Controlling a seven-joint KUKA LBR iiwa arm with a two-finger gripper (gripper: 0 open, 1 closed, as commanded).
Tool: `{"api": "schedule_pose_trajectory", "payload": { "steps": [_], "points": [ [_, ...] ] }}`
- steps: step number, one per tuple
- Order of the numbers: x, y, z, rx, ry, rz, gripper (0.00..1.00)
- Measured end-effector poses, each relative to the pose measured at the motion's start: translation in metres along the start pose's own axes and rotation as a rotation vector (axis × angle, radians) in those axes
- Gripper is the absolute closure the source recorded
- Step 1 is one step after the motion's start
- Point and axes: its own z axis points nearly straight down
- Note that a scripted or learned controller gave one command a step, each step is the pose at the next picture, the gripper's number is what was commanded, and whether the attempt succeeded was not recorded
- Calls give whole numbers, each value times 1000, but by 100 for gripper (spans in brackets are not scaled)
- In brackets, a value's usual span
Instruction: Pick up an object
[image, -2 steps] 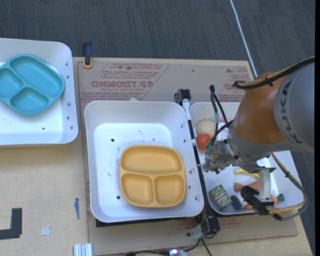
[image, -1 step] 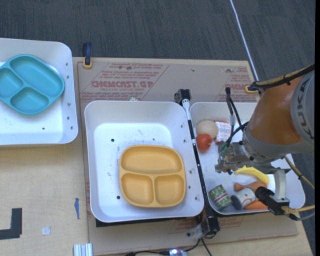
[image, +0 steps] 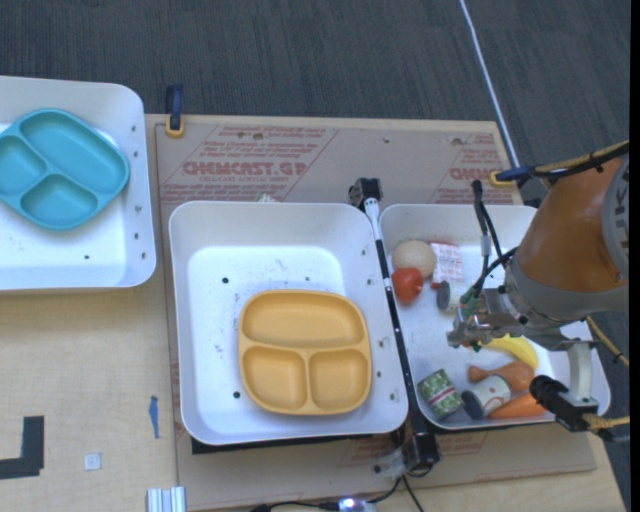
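The right bin (image: 425, 222) holds several small items. At its far end lie a pale round ball (image: 415, 257), a red tomato (image: 406, 286), a white and red packet (image: 448, 263) and a small dark piece (image: 442, 295). At the near end are a green can (image: 439, 391), a yellow banana (image: 515, 349), a tan drumstick (image: 497, 377) and an orange carrot (image: 517, 406). My gripper (image: 476, 330) hangs over the middle of this bin, just left of the banana, below the orange wrist band (image: 570, 235). The arm hides the bin's right side.
The left bin (image: 195, 250) carries a yellow divided plate (image: 304, 351). On a separate white tray (image: 100, 265) at the far left lies a blue divided plate (image: 58, 167). A black clamp (image: 366, 190) stands between the bins at the back. Cables run around the wrist.
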Motion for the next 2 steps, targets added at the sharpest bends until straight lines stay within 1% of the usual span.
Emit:
{"api": "schedule_pose_trajectory", "payload": {
  "steps": [1, 2],
  "points": [
    [11, 1, 0, -1, 0, -1, 100],
    [11, 1, 0, -1, 0, -1, 0]
  ]
}}
